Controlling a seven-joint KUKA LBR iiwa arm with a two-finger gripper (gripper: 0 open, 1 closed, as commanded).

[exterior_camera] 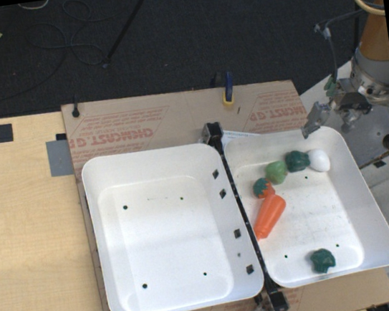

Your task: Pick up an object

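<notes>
Orange carrot (269, 216) mid right bin (362, 184), well apart from hand (333, 112) at bin's far corner; grip state unclear.

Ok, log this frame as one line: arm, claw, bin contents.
arm: at right edge, beyond right bin | claw: above bin's far right corner, holding nothing | contents: orange carrot, white ball, green pieces

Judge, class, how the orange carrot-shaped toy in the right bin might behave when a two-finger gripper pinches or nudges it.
The orange carrot tapers, so fingers may slide toward its thin end. Its rounded sides suggest it could roll if nudged sideways. The green piece touching its top may shift with it.
</notes>
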